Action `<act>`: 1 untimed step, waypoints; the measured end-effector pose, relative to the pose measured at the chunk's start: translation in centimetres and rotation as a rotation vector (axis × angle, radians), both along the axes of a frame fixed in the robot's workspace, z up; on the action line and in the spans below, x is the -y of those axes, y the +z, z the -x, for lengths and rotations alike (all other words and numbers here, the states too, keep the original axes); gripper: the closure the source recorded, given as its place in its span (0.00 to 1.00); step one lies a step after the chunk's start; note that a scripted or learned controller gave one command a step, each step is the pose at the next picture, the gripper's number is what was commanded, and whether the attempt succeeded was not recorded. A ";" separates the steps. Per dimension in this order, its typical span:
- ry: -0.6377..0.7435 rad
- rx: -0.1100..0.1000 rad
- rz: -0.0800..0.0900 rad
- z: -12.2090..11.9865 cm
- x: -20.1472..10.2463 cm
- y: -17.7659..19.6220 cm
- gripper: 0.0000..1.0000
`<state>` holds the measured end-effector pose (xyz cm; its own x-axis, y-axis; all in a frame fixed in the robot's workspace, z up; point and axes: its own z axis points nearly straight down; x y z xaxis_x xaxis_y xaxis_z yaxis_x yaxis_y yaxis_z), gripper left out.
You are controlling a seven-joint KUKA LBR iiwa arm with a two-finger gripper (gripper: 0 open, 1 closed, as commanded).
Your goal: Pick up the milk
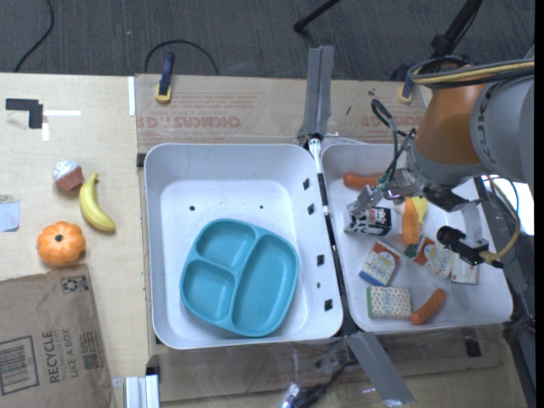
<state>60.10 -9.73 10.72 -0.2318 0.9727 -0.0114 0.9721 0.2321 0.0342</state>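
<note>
The milk (369,221) is a small carton with a black-and-white cow pattern, lying in the right bin (353,321) near its left wall. My gripper (377,201) hangs just above and slightly right of the carton, at its upper edge. Whether it touches the carton is unclear. The grey arm with its orange band (450,126) reaches in from the upper right.
Around the milk lie an orange sausage (363,179), a yellow-orange item (413,219), a small blue-and-white carton (380,263), a green box (388,301), another sausage (427,306) and packets (439,258). The left bin holds a blue divided plate (242,274).
</note>
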 end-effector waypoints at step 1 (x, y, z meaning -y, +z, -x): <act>0.057 0.000 0.001 2.6 0.2 0.0 0.00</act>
